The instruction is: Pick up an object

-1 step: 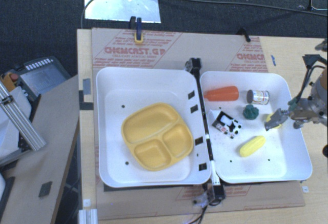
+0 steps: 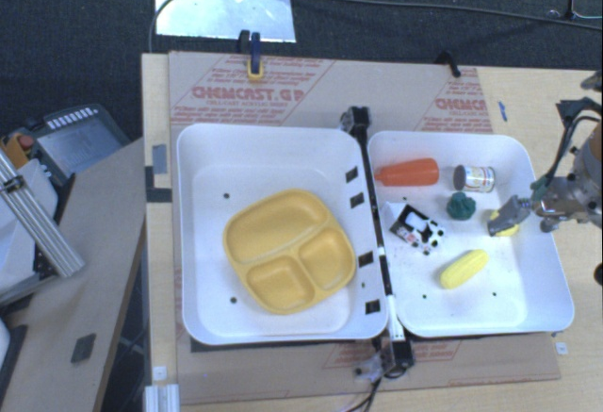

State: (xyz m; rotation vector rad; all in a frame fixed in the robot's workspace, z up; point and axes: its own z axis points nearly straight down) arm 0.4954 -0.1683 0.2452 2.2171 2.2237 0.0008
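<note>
Nearest the camera, a yellow corn cob was seen lying loose in the right bin, with a black-and-white toy just beyond it. The gripper was parked low over the bin's right side, right by a small yellow piece; whether that piece was actually pinched couldn't be told, and how far the gripper was spread couldn't be made out either. Further back, a green lump, a small can and a carrot were scattered apart. The left bin was taken up by a yellow divided tray. A clean grab would probably be helped by the gripper being centred squarely over one item before lifting.
</note>
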